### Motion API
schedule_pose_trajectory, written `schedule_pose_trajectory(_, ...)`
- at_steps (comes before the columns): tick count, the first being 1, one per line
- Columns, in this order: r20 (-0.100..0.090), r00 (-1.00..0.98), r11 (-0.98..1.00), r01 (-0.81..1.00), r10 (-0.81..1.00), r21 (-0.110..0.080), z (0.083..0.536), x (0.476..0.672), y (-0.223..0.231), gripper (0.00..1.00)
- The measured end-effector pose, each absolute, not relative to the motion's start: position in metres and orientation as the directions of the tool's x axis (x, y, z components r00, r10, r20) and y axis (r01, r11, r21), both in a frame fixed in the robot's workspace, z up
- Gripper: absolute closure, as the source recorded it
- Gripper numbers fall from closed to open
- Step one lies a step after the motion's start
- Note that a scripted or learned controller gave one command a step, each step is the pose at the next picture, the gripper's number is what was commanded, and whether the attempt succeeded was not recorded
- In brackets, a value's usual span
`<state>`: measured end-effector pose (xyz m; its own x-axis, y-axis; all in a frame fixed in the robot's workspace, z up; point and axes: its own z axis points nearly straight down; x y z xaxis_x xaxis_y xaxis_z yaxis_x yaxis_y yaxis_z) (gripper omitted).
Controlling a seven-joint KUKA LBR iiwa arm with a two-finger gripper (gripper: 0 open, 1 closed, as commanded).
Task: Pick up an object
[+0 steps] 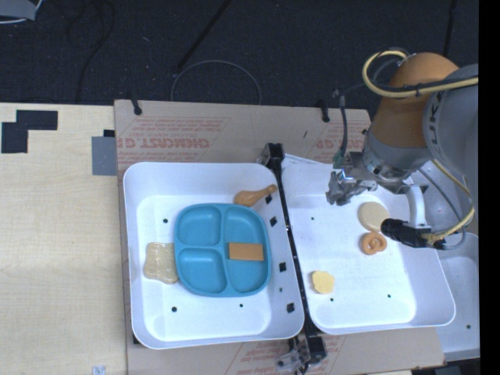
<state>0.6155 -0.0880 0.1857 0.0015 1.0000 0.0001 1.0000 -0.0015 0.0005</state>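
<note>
Two shallow white bins sit side by side on a cardboard sheet printed with red lettering, left bin (148, 209) and right bin (406, 295), meeting at a black divider rail (283, 233). The cardboard rests on a pale wood bench top (55, 248) bearing dark rectangular patches; behind it the floor is dark carpet (234, 37) crossed by loose cables. Counts: one blue divided plate (205, 248), one orange rectangular block (245, 251) in its lower right compartment, one tan drumstick-shaped toy (255, 196), one pale beige bread-like piece (160, 262); these four are in the left bin, all well to the left of the fingers. In the right bin: one cream oval piece (373, 213), one orange curled piece (373, 244), one small yellow piece (323, 281). One grey arm with an orange band (414, 76) reaches in from the right. The gripper (341, 191) hangs over the upper left part of the right bin; cannot tell how far apart its fingers stand, and no item is seen between them. Cream oval lies just right of and slightly below the fingers, apart from them; orange curl below that; yellow piece well below the fingers.
</note>
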Motion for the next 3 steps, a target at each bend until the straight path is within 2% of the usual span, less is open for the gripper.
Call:
schedule_pose_trajectory(1, 0.0, 0.0, 0.0, 1.0, 1.0, 0.003, 0.239, 0.616, -0.09, 1.0)
schedule_pose_trajectory(2, 0.002, -0.004, 0.004, 1.0, 1.0, -0.001, 0.236, 0.629, -0.036, 1.0)
schedule_pose_trajectory(3, 0.001, -0.004, 0.004, 1.0, 1.0, -0.003, 0.241, 0.625, 0.019, 1.0)
